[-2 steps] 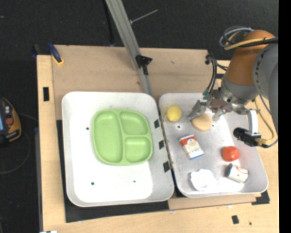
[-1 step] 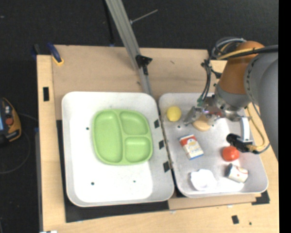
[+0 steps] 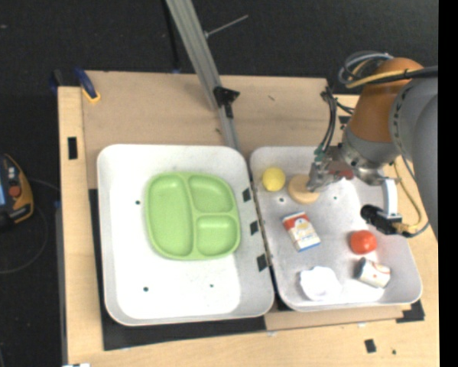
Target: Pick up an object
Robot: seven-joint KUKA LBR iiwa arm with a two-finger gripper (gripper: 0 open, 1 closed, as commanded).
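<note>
Tan disc under end effector; near right bin's far edge.

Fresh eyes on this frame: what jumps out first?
The bright green divided tray sits alone in the left bin. The grey arm with its orange band comes in from the right, its gripper low over a tan round piece at the back of the right bin. That bin also holds a yellow ball, a red-and-white carton and a red ball.
</note>
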